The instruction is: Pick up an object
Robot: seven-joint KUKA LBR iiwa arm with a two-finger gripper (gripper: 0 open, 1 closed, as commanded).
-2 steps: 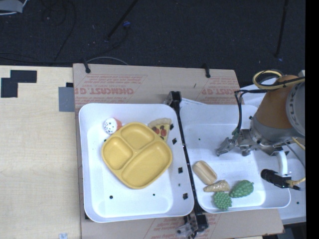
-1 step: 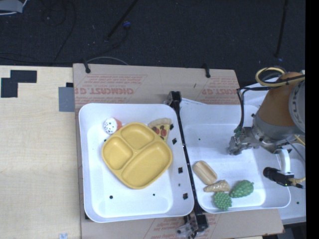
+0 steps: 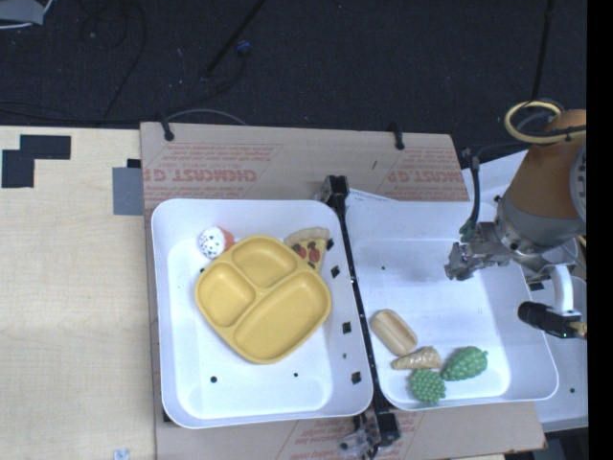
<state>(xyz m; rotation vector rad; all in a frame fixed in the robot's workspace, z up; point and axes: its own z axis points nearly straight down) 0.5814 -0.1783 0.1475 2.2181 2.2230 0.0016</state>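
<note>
Dark floor lies beyond the tabletop [image 3: 67,286]; the jaws' state I cannot tell — they hang over the right bin [image 3: 421,228]. It holds a bun [image 3: 394,332], a tan piece [image 3: 417,359] and two green items [image 3: 446,376]; the left bin [image 3: 182,372] holds a yellow tray [image 3: 264,298], a half-hidden pizza slice [image 3: 308,246] and a ball [image 3: 211,243].

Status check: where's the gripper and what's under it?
Gripper over right bin, upper right, nothing between fingers. Bread roll and green toys lie apart, toward bin's front. Path clear.

Light wood bench [image 3: 67,286] bears cardboard sheet [image 3: 287,166]; two white bins [image 3: 182,353] side by side atop.
</note>
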